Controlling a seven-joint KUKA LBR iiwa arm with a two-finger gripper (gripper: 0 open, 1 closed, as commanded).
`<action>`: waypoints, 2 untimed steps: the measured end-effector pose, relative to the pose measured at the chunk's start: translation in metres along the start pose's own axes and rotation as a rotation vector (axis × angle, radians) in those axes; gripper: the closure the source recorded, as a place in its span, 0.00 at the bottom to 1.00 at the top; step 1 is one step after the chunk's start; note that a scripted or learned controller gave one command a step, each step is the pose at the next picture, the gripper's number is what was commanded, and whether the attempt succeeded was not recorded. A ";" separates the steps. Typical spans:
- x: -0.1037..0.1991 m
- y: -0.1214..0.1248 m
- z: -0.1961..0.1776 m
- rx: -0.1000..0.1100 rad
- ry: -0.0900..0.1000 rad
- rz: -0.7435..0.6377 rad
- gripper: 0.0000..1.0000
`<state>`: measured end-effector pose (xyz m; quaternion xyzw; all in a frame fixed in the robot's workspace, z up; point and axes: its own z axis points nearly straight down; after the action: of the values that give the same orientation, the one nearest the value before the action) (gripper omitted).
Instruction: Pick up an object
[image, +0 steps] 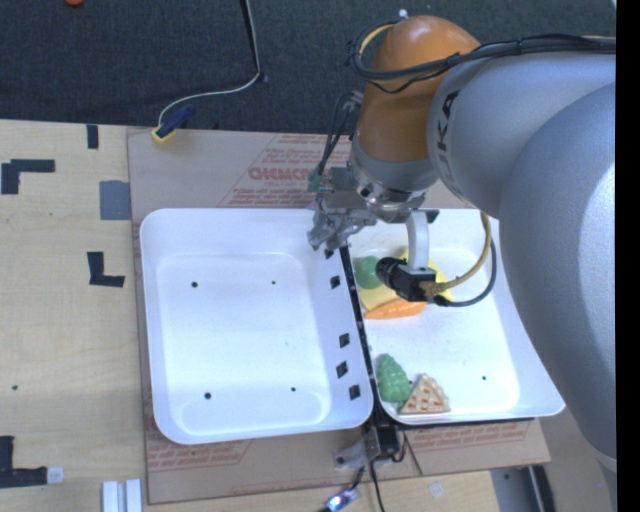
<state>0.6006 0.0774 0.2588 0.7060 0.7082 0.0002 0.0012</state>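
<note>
**Mia:** Big and grey, the robot arm is the closest thing to us, with its orange band up top. Down at the bottom edge of the right white plastic bin sit a bumpy green toy and a little waffle-patterned tan triangle, touching each other.

**Ben:** Where is the end effector?

**Mia:** Up near the far end of the wall between the two bins. It hangs just above that wall. I cannot tell if it is open or closed, and I see nothing held in it.

**Ben:** So what should it pick?

**Mia:** There is a small pile just beside it in the right bin: a round green piece, a flat yellow piece, and an orange carrot-shaped toy below them. A black part with a yellow cable covers some of the pile.

**Ben:** How does it do this well?

**Mia:** I think it should slide a bit to the side, away from the wall, so it does not bump it. Then go straight down over one toy only. The green round one looks easiest, since it sits at the edge of the pile.

**Ben:** And the left white plastic bin?

**Mia:** It has just small black dots on its floor. Both bins rest on brown cardboard on the tabletop.
</note>
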 end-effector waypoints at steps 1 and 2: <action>0.070 -0.017 0.044 0.009 0.002 -0.005 1.00; 0.127 -0.045 0.052 0.006 0.000 -0.002 1.00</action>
<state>0.5551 0.2041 0.2062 0.7054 0.7088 -0.0018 -0.0010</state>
